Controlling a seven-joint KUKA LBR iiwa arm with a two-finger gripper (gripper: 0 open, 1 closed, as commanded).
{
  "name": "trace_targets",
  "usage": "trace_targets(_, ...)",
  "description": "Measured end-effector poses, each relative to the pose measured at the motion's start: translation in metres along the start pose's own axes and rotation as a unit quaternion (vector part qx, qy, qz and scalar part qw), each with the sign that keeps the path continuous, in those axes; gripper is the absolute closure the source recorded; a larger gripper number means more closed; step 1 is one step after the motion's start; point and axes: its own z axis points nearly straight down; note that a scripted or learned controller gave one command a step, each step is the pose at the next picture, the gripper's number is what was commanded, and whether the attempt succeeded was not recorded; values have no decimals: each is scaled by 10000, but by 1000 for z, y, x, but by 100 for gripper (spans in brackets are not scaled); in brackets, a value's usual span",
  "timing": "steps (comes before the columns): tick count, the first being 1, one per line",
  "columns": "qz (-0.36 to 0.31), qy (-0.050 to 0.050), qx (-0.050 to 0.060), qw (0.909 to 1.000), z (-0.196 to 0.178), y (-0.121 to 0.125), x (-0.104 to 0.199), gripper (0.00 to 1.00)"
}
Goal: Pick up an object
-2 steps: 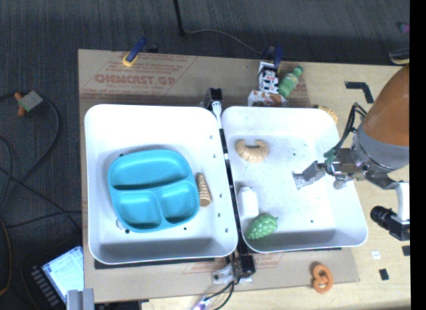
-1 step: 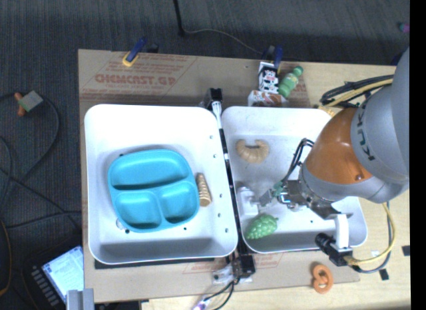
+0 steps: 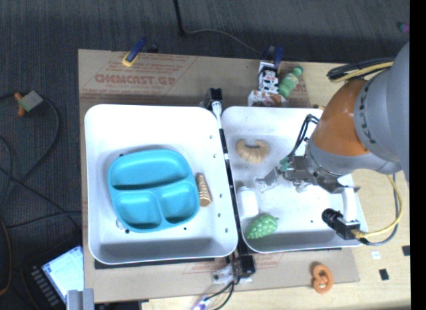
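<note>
Gripper (image 3: 271, 179) down low in the right bin (image 3: 293, 121), metal fingers pointing toward the bin's left side; cannot tell from here whether it is parted or closed; nothing visibly caught in it. Just below-left of it, a small white cup-like piece (image 3: 248, 203), near but apparently apart. Above-left, a tan doughnut-shaped toy (image 3: 253, 150) by the bin's far wall; below, a green bunch of grapes (image 3: 263, 225) against the near wall. 3 candidates, then; the white piece is closest. Judgement: likely light hard plastic, smooth, apt to slide or roll; best pinched across its narrow body. Grapes look lumpy, offering better purchase. Left bin (image 3: 100, 169) holds a blue divided tray (image 3: 150, 189) with a brown cylinder (image 3: 202, 189) touching its right edge.
</note>
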Motion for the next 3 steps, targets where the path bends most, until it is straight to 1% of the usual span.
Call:
trace_targets(1,3,5,6,10000,-40,-40,-4,0)
trace_targets(2,-4,-2,-23,10000,31,21,-3,0)
trace_targets(3,4,-6,-7,10000,-61,5,-57,0)
